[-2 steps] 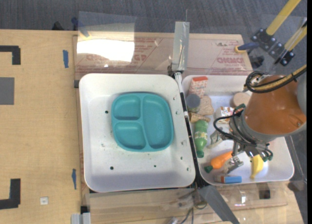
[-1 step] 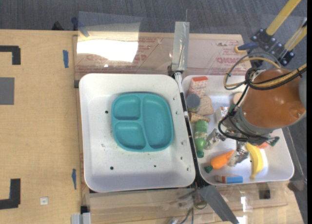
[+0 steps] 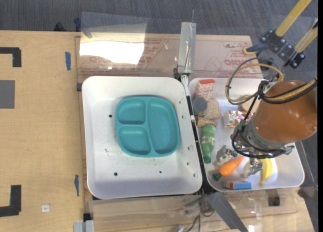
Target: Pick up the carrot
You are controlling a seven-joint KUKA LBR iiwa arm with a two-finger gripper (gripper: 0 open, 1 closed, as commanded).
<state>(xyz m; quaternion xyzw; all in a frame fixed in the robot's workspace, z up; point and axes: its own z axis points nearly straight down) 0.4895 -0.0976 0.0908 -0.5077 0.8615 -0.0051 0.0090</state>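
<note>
Left bin (image 3: 96,125): one teal tray (image 3: 148,126), smooth plastic, three compartments, rounded corners; right bin (image 3: 295,175), beside it: carrot (image 3: 231,166), orange and tapered, near the front wall; left of carrot, green bottle (image 3: 207,142); right of carrot, yellow banana (image 3: 267,171); gripper (image 3: 252,159) just above carrot, hidden under the arm's wrist; its state cannot be told.

A teal divided plate (image 3: 148,126) lies mid left bin (image 3: 96,175); a green bottle (image 3: 207,142) and banana (image 3: 267,171) lie in the right bin (image 3: 298,175).
</note>
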